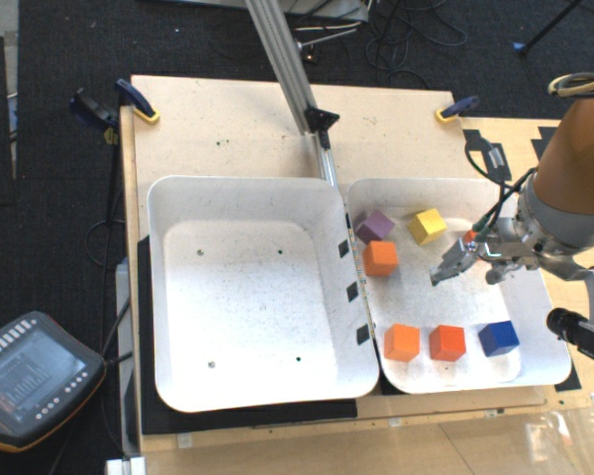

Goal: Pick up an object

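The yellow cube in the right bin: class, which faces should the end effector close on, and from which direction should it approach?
Come straight down from above and close on two opposite side faces of the small yellow cube. It sits slightly rotated in the shallow white right bin, so turn the end effector to match. The purple cube lies to its left with a gap between them; the other sides look free.

place: robotics lab | signs: teach pendant, clamped bench (clamps at corners), floor cables
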Tool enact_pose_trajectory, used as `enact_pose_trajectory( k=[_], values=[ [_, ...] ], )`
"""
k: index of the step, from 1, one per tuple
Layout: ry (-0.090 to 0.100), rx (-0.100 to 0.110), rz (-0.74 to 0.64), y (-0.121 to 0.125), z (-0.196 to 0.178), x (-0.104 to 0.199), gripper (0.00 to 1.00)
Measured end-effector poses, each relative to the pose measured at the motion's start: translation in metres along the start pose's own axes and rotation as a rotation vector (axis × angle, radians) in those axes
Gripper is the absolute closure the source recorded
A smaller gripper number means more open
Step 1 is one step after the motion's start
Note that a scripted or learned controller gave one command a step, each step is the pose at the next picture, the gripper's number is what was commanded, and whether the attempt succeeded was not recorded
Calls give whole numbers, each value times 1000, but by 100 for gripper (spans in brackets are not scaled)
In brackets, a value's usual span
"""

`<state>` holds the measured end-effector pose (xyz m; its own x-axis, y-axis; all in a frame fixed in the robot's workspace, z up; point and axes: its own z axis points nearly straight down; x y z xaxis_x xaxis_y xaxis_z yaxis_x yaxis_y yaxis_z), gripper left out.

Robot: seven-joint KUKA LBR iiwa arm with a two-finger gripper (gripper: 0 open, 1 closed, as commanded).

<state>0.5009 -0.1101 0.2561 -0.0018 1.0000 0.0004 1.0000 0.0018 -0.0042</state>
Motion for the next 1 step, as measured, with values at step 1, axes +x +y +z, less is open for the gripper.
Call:
enact_pose_trajectory(
  k=[1],
  values=[
    [-1,-5,2,1,-2,0,0]
  ],
)
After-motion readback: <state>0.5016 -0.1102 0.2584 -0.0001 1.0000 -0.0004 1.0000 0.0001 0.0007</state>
